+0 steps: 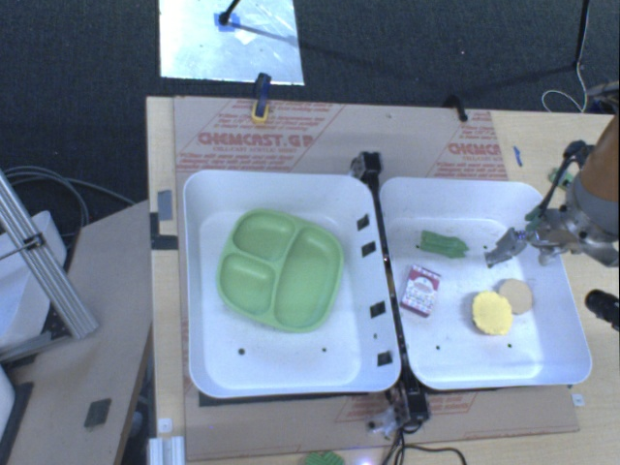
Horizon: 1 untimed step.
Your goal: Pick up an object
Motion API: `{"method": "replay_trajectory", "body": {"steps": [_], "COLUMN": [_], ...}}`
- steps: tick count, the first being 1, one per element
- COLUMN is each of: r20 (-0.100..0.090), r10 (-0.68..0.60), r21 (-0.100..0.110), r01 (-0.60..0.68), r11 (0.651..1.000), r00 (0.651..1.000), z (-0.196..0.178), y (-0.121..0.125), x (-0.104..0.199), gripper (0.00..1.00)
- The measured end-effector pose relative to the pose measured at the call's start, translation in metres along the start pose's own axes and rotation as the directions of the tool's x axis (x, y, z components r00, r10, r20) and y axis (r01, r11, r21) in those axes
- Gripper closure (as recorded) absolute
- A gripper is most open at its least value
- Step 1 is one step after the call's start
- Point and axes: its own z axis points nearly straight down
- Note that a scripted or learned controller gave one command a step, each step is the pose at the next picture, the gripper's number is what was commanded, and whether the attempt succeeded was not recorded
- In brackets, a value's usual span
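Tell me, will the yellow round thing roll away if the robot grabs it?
Probably not: the yellow round thing looks flat, like a disc lying down, so it should slide rather than roll. It touches a tan disc, which might get nudged too.

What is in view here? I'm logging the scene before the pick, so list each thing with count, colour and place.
Bins: 2, white, side by side on the bench.
Divided plate: 1, light green, left bin.
Green item: 1, green, right bin, upper middle.
Small packet: 1, red and white, right bin, near the divider.
Yellow round item: 1, yellow, right bin.
Tan round item: 1, tan, touching the yellow one.
Gripper: 1, grey, over the right bin's right side.
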Motion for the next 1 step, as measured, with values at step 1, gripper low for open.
{"method": "replay_trajectory", "body": {"steps": [1], "r20": [-0.005], "r10": [0.002], "r21": [0.011], "r01": [-0.002], "r11": [1.000], "r00": [1.000], "z": [0.1061], "y": [-0.0539], "x": [0.0260], "gripper": [0.00]}}
